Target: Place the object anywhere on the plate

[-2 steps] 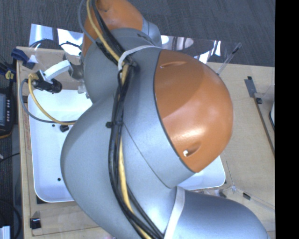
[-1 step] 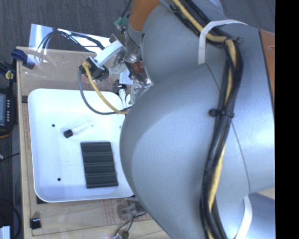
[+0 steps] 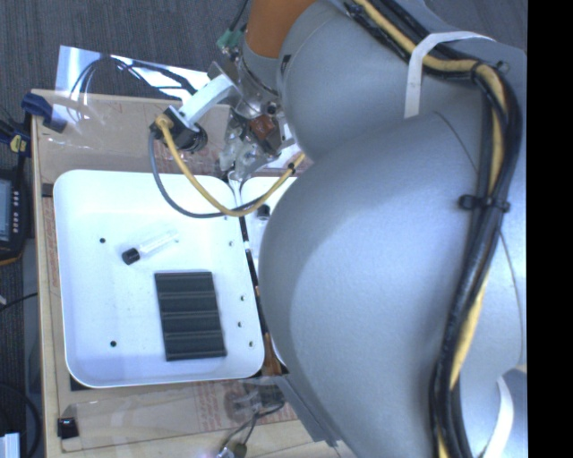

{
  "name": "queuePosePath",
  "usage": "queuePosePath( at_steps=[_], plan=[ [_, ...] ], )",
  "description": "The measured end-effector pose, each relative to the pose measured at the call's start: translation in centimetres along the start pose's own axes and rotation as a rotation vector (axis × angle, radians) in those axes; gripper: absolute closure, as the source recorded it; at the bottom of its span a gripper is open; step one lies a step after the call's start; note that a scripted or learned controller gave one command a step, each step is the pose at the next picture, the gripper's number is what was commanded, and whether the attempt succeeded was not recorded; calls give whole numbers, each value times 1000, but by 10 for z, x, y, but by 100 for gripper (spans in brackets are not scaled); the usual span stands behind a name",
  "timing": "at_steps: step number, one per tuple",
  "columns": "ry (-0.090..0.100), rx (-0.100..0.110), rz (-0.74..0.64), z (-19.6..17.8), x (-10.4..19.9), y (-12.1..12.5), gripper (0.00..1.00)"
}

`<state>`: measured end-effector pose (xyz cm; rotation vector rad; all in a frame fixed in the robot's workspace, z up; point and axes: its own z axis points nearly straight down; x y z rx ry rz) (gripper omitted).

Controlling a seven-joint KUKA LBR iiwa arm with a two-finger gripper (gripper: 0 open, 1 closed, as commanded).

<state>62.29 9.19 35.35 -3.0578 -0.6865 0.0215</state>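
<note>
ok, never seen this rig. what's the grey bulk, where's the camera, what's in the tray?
The big grey shape is a robot arm, very close to the lens. One camera looks down on the bench at a slant, and the arm reaches in from the picture's right. An orange band sits above its wrist, and the pincer points down at the top edge of the bins, among yellow and dark cables. I cannot tell if it is open or shut, and nothing is visibly held.

The left bin is a shallow white tray. In it lie a dark ribbed rectangle and, apart from it, a small clear tube with a black cap on its side. The right bin is mostly hidden behind the arm.
</note>
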Motion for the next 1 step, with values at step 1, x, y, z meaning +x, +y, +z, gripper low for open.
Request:
queuePosePath(
  at_steps=[1],
  plan=[
    [4, -5, -111, 165, -65, 10, 100]
  ],
)
